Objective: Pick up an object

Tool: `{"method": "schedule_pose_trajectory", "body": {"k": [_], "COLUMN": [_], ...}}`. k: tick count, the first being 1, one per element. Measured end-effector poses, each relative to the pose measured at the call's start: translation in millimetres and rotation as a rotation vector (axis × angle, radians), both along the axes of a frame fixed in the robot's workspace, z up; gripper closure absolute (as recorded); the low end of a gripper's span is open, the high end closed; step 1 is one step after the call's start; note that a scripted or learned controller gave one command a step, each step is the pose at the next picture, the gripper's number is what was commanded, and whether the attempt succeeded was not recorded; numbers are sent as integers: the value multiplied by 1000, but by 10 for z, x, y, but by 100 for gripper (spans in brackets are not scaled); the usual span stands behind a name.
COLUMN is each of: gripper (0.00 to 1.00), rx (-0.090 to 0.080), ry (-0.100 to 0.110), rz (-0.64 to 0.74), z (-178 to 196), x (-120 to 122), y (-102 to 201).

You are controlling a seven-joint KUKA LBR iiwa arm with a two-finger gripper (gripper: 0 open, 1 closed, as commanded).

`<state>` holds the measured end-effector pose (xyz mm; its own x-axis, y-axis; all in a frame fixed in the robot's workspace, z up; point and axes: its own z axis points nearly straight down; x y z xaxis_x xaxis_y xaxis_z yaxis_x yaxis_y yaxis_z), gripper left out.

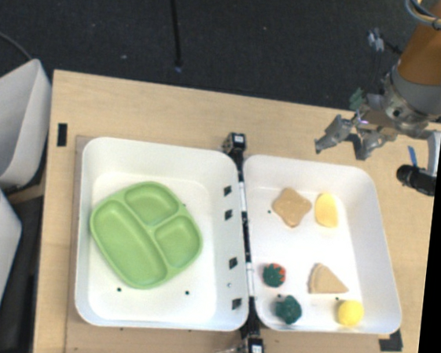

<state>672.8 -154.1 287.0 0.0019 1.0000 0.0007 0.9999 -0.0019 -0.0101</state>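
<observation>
A: Where's your gripper right now?

B: You'll find it above the far edge of the right bin, its two fingers spread apart with nothing between them.

A: And the things you could pick?

B: All in that right bin. A tan cookie-shaped piece lies just beside a yellow oval piece at the far end. Nearer you, a tan wedge sits between a red and green piece and a yellow ball; a dark green lump rests near the front rim.

A: The left bin?

B: It carries a green divided plate with three compartments, on the table
</observation>
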Motion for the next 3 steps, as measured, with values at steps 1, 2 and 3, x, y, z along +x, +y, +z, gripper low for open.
{"method": "schedule_pose_trajectory", "body": {"k": [1,2,3], "gripper": [0,0,0], "rx": [-2,-2,-2], "ry": [-12,-9,-9], "rz": [4,3,2], "z": [82,-342,-948], "x": [13,-1,9], "y": [6,37,-26]}}
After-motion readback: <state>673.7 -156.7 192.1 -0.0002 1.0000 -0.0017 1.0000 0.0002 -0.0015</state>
